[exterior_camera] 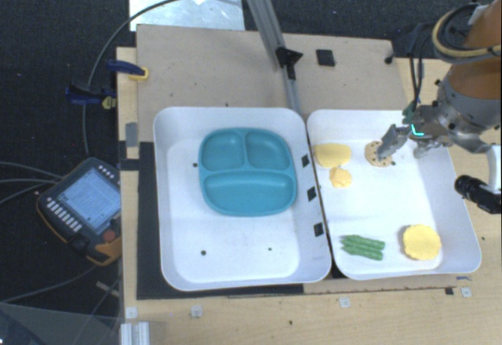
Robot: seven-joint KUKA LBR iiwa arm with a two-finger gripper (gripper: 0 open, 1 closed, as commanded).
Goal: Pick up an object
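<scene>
- Camera view, looking down at a slant: a tan surface (pixel 235 69) carries two shallow white bins side by side, ringed by dark floor and loose cables.
- The left bin (pixel 180 257) sits in the centre-left of the frame. Inside it, toward the upper middle, rests a teal divided plate (pixel 248 172) with three compartments.
- The right bin (pixel 447 202) sits in the centre-right of the frame and holds several small food-like items.
- A yellow piece (pixel 332 154) lies near the upper left of the right bin, with a smaller yellow piece (pixel 340 176) just below it.
- A small round brown cookie (pixel 378 154) lies in the upper middle of the right bin, to the right of the yellow pieces.
- A green bean bunch (pixel 362 246) lies in the lower left of the right bin, and a round yellow disc (pixel 421 242) lies to its right, near the lower right corner.
- The grey arm (pixel 471 92) with its orange band reaches in from the right edge of the frame.
- The tool (pixel 387 146) points down and left, its tip at the cookie; whether it grips the cookie, or how wide it stands, cannot be told.
- A handheld controller with a lit screen (pixel 82 206) lies at the left edge, off the surface.
</scene>
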